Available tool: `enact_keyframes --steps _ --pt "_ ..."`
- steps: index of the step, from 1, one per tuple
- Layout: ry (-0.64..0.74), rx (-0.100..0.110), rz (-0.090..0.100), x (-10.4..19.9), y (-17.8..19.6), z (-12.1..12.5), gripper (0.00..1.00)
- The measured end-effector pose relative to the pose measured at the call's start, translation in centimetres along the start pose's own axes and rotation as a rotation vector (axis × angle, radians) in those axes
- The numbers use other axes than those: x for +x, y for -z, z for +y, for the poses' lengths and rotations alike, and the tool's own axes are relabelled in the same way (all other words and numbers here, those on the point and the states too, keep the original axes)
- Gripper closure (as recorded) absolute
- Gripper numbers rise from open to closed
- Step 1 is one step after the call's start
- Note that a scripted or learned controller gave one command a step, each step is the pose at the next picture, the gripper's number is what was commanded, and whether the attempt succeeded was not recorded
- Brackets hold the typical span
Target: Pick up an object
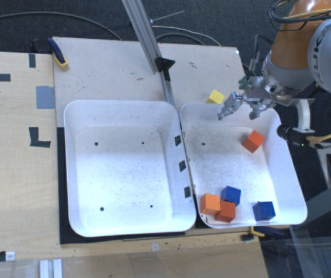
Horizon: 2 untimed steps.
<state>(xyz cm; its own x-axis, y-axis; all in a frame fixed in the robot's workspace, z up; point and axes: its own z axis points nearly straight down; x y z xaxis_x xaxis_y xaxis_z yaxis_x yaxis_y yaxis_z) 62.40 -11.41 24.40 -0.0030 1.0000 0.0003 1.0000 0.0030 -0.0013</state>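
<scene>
1. Our two-finger gripper (241, 108) hangs over the right white bin (287, 172), far end, fingers seemingly spread with nothing between them, though blur hampers us.
2. The small orange cube (253, 141) lies just nearer and slightly right.

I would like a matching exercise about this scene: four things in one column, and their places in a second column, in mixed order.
Things:
1. yellow block
2. lone orange block
3. gripper
4. blue block farthest right

Places:
A. above the far edge of the right bin
B. on the bench, beyond the right bin's far rim
C. near corner of the right bin
D. alone in the right bin's middle, toward its right wall

Pairs: 1-B, 2-D, 3-A, 4-C
</scene>
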Motion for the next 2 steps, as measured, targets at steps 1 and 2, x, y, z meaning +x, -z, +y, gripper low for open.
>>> enact_keyframes --steps 1,2 --pt "-0.002 0.007 -0.001 -3.1 -15.8 1.2 0.0" --pt "-0.004 0.009 0.004 -8.9 -15.3 5.6 0.0"
